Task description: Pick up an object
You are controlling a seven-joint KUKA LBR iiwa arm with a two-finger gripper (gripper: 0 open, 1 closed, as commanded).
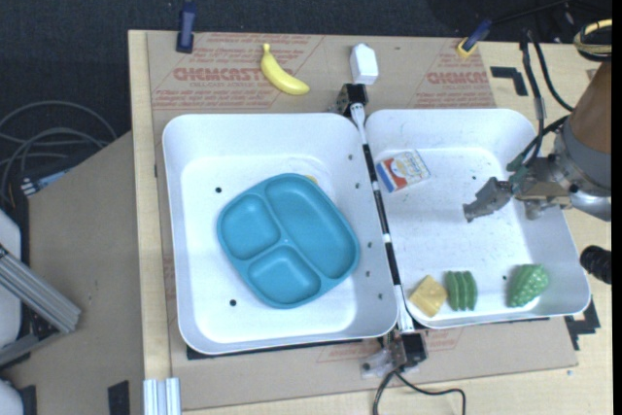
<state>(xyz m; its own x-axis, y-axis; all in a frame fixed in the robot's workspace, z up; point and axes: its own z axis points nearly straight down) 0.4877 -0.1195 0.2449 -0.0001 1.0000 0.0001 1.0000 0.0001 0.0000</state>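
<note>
My gripper (483, 202) hangs over the middle of the right bin (457, 133), reaching in from the right, with nothing visibly in it. A white packet with red and blue print (401, 169) lies to its upper left, apart from it. Along the bin's front wall sit a yellow wedge (426, 295), a dark green ribbed piece (461, 290) and a light green bumpy piece (527, 285), all below the gripper. The left bin (194, 170) holds a blue divided plate (286, 239).
A yellow banana (283, 73) and a small white block (363, 63) lie on the brown board behind the bins. Blue clips (186, 26) stand at the board's back edge. Cables (537, 78) trail at the right, near the arm.
</note>
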